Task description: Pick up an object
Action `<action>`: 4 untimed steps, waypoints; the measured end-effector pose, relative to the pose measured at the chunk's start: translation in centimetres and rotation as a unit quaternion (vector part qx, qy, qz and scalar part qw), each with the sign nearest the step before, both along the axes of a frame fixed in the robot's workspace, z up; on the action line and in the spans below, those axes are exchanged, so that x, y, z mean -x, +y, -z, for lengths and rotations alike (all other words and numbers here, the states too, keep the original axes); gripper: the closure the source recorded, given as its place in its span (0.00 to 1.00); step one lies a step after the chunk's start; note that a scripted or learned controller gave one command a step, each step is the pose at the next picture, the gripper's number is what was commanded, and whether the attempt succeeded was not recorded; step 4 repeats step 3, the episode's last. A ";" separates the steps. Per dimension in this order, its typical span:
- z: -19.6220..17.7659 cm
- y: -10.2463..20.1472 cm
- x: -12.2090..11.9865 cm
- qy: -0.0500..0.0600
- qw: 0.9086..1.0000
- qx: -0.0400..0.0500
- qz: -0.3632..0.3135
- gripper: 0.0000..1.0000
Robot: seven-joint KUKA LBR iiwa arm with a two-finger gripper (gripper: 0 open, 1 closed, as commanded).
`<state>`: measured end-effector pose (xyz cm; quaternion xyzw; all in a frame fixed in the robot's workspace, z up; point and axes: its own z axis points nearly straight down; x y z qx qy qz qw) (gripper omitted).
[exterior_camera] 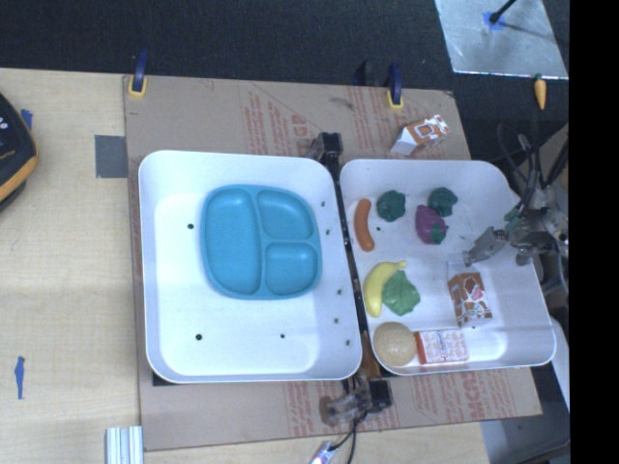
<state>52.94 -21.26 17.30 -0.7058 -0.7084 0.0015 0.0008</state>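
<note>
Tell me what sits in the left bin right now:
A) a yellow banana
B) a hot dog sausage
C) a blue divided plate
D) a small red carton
C: the blue divided plate lies in the left bin, while the banana, sausage and red carton are all in the right bin.

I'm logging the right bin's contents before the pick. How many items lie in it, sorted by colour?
Green: 3, two dark leafy lumps and one lighter leafy lump
Purple: 1, vegetable
Orange-red: 1, sausage
Yellow: 1, banana
Tan: 1, round bun
Printed cartons: 2
Total: 9
</note>
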 end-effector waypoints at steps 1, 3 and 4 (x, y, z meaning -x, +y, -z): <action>8.0 3.6 1.4 -0.002 1.000 0.001 -0.001 0.00; 6.2 10.5 3.0 -0.004 1.000 0.000 -0.002 1.00; 6.2 10.5 3.0 -0.004 1.000 0.000 -0.002 1.00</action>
